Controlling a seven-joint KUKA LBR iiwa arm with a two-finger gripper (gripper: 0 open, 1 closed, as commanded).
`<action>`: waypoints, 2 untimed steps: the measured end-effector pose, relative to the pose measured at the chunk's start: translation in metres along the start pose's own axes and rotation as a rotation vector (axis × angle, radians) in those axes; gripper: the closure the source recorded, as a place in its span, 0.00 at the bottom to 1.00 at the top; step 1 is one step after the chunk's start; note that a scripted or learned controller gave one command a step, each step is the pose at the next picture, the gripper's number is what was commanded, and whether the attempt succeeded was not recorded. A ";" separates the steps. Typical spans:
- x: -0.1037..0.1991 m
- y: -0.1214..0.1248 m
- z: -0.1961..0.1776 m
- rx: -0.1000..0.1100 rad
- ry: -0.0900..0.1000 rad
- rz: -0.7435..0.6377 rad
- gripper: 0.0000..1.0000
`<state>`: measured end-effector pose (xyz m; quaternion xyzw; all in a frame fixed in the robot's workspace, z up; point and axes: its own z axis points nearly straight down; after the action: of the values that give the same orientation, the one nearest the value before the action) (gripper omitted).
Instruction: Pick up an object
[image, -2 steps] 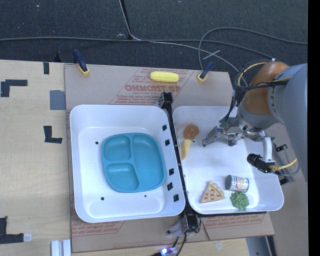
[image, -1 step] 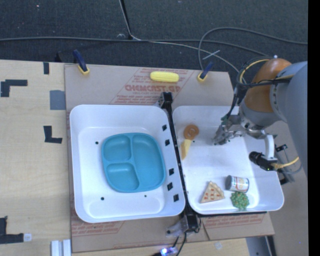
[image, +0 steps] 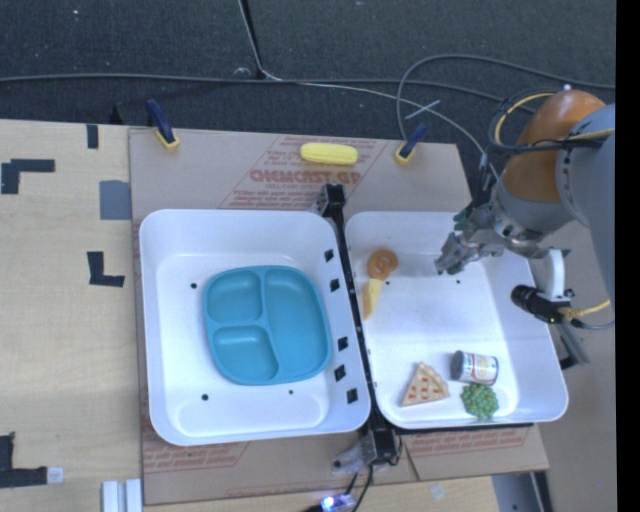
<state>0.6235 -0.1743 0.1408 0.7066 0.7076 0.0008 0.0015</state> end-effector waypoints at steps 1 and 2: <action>0.004 0.011 -0.052 -0.001 0.000 -0.001 1.00; 0.000 0.015 -0.097 0.000 -0.001 0.000 1.00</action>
<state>0.6387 -0.1745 0.2377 0.7065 0.7077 0.0008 0.0018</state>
